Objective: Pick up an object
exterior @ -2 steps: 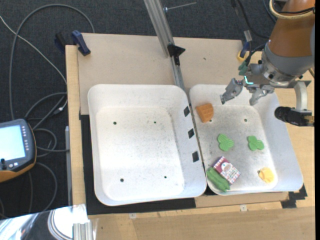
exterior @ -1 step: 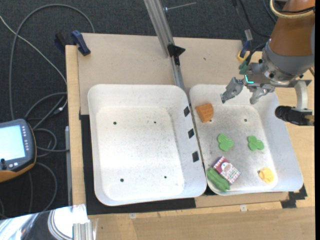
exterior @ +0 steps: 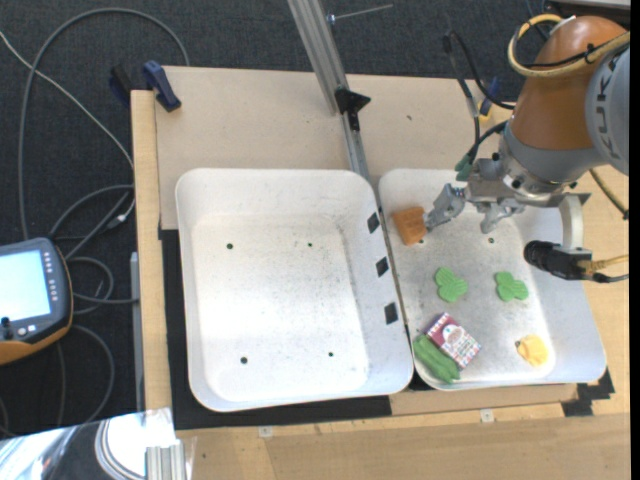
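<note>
The right bin [exterior: 575, 308] holds an orange block [exterior: 410, 225] at its far left, two green clover-shaped pieces [exterior: 451, 286] [exterior: 512, 287], a small pink-and-red packet [exterior: 454, 338] lying on a green object [exterior: 436, 360], and a yellow piece [exterior: 532, 349]. My gripper [exterior: 467, 211] hangs over the far part of this bin, just right of the orange block. Its fingers [exterior: 441, 208] are spread apart, with nothing between them.
The left bin [exterior: 200, 298] lies beside the right one. A slanted metal pole [exterior: 320, 48] rises from between the bins at the back. A black cable plug [exterior: 555, 258] hangs by the arm over the right bin. A pendant [exterior: 30, 298] lies off the bench's left edge.
</note>
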`<act>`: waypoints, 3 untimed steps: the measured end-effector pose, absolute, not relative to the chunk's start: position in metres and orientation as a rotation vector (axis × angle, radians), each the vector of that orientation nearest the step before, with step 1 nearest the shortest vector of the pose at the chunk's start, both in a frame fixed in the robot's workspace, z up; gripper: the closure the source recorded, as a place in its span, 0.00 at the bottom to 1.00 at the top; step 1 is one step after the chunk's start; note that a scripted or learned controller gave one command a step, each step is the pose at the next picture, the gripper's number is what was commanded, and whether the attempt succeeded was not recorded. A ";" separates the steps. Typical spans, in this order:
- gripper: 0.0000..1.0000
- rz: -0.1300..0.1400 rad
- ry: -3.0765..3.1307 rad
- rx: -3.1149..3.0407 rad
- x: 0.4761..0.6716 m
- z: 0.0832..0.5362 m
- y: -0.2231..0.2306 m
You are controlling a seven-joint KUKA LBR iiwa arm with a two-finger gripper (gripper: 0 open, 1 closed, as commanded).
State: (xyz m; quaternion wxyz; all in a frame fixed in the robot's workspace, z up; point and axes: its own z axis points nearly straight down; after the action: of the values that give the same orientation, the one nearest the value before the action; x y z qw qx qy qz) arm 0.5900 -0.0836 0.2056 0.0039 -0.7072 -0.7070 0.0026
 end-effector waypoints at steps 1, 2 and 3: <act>0.00 0.008 -2.214 -2.217 0.581 0.148 -0.089; 0.00 0.006 -2.216 -2.217 0.580 0.095 -0.089; 1.00 -0.002 -2.220 -2.221 0.582 0.110 -0.089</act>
State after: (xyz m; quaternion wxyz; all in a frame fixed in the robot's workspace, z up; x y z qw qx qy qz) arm 0.5823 -0.0885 0.1097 0.0006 -0.7072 -0.7070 -0.0008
